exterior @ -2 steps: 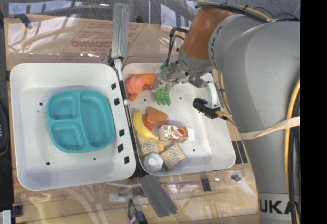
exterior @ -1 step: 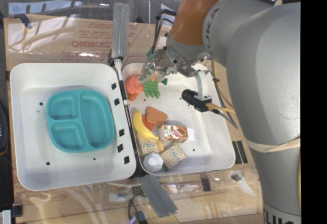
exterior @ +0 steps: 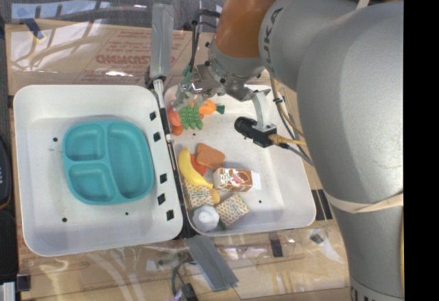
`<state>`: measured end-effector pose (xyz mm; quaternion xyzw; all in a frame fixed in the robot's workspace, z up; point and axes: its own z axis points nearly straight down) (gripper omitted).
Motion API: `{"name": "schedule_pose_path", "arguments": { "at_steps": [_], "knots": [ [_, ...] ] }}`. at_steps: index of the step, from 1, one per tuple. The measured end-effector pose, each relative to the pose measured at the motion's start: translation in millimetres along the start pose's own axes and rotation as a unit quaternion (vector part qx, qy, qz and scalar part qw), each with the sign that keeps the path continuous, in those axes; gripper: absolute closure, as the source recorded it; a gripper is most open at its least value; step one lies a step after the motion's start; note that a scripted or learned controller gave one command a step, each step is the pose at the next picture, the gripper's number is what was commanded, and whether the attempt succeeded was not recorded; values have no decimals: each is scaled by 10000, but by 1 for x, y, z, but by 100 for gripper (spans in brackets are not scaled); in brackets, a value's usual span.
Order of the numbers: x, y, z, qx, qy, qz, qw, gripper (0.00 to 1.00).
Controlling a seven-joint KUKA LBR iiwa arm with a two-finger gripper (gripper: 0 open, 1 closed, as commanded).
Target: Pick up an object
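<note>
**A:** Item one, nearest the lens?

**B:** The grey arm (exterior: 343, 87), filling the right side, orange band toward the far end. Now from the left: left bin (exterior: 27, 176), white, shallow. Contents: one teal divided tray (exterior: 106, 159), three compartments, lying flat near the middle.

**A:** Right bin (exterior: 291, 207)?

**B:** Touching the left bin along a shared edge. Near corner: a white cup (exterior: 205, 219) beside a checkered packet (exterior: 232, 208). Just beyond them, a yellow banana (exterior: 190, 171), a brown bread-like slice (exterior: 210, 155) and a small milk carton (exterior: 233, 179), all close together.

**A:** Far end?

**B:** An orange carrot (exterior: 176, 121) by the left wall; a green-leafed piece (exterior: 191, 117) and an orange piece (exterior: 207, 108) just right of it.

**A:** The gripper (exterior: 188, 90)?

**B:** Low over that far-left cluster, just above the green piece. Fingers blur into clutter; I cannot tell apart from together, nor whether anything sits between them.
</note>
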<state>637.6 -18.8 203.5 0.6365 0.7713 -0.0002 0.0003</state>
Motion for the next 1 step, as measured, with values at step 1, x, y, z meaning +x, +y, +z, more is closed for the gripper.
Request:
{"name": "schedule_pose_path", "arguments": {
  "at_steps": [1],
  "knots": [
    [-1, 0, -10, 1, -2, -8, 10000, 100]
  ]
}}
